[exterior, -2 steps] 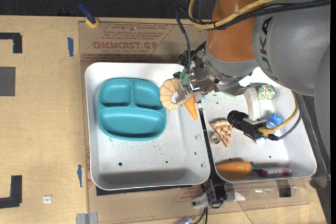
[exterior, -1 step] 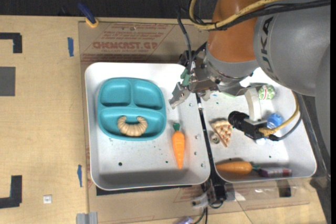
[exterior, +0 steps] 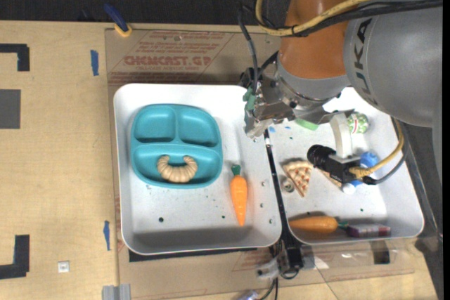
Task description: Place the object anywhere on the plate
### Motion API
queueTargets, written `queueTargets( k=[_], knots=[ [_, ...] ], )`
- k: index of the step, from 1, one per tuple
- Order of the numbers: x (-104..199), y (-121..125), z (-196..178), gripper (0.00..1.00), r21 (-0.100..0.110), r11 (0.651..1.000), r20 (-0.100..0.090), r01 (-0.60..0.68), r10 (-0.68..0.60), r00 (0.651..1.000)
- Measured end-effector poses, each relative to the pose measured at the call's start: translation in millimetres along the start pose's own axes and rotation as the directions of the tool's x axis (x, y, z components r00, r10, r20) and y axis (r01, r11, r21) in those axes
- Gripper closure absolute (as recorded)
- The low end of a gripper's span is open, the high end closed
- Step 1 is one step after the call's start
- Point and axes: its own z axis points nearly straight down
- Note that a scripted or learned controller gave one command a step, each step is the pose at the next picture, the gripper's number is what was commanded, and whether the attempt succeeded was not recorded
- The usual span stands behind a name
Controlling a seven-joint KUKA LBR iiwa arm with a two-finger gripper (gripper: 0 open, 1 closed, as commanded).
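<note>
Camera view: croissant [exterior: 177, 169] in plate [exterior: 151, 124]

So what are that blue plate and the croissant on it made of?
The blue plate looks like moulded plastic: uniform colour, soft sheen, rounded compartment ridges. The croissant seems a plastic or rubber toy, matte tan with even ridges; I can't tell which.

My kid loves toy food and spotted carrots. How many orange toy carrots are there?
2. One orange toy carrot lies in the left white bin, right of the blue plate. Another lies along the right bin's front. The arm may hide more.
</note>
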Motion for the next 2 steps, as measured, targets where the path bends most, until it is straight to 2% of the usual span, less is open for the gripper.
queueTargets(
  k=[1,2],
  knots=[
    [52.0,19.0,80.2,1.0,0.011,0.97,-0.002,-0.242,0.242,0.97],
    [51.4,19.6,79.1,0.0,0.009,0.97,-0.002,-0.244,0.244,0.97]
  ],
)
